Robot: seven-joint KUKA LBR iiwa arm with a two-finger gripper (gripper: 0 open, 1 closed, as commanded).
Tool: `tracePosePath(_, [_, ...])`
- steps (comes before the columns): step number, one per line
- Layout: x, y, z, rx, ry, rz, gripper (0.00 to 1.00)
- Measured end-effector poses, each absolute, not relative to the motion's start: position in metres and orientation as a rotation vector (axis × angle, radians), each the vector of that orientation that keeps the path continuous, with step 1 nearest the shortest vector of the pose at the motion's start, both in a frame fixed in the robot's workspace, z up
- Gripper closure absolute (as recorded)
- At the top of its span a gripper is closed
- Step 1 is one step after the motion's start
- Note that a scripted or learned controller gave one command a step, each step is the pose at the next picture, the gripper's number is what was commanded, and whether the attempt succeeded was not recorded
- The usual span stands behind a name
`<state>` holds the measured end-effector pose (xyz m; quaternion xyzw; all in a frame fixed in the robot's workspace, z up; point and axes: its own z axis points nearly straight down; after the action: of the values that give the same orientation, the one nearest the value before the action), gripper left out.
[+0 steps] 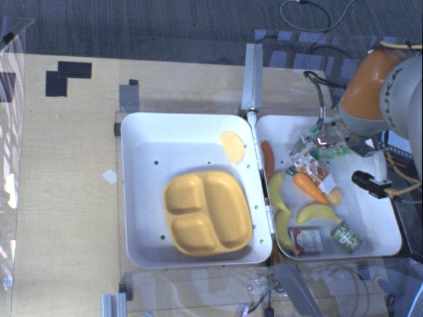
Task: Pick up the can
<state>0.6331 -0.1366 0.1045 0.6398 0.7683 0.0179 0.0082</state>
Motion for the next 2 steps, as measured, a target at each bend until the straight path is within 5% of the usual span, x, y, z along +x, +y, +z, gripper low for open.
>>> tracePosePath(1, [0.635, -0.141, 0.117, 1.982, 2.389, 0.05, 1.0])
tracePosePath(2, [0.554, -0.119, 0.191, 2.08, 2.348, 0.006, 1.0])
